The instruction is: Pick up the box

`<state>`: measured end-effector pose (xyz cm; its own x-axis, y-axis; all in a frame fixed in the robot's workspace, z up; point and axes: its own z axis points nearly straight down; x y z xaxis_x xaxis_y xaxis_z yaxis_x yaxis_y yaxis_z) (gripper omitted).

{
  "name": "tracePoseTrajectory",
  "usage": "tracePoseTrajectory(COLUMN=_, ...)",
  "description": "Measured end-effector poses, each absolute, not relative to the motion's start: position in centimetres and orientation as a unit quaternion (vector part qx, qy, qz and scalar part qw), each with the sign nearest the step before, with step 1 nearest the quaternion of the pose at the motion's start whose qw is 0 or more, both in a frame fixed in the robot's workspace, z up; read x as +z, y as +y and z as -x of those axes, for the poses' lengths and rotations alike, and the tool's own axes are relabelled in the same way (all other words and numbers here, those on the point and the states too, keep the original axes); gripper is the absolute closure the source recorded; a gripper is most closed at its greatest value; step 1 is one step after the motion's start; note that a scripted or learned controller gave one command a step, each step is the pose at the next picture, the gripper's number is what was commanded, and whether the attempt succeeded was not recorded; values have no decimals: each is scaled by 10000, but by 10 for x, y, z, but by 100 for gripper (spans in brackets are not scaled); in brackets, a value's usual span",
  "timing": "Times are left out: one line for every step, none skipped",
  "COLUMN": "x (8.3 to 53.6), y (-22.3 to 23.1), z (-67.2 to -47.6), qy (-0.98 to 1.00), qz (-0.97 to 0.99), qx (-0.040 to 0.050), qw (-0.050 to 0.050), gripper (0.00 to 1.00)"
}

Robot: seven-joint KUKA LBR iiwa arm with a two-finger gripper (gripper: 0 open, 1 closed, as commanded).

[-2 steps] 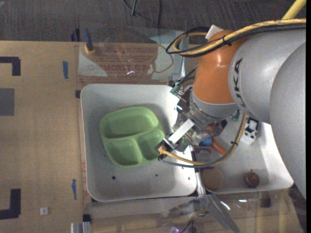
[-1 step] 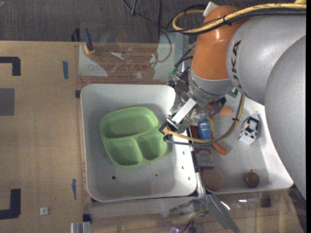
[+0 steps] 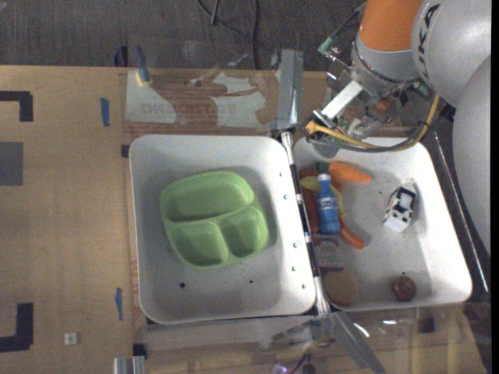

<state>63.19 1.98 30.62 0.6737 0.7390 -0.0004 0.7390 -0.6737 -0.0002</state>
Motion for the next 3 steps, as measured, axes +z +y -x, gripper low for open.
tracePoseTrajectory(x=250, y=-42, z=-522, qy=5136, qz=-8580, qx=-19, qw=-19, gripper=100)
tracePoseTrajectory(x=244, y=5, z=-520, qy=5124, qz=-8587, qx=-15, qw=-16, gripper=100)
tracePoseTrajectory(x=253, y=5, z=-521, qy=5115, qz=-8593, qx=-16, qw=-16, gripper=100)
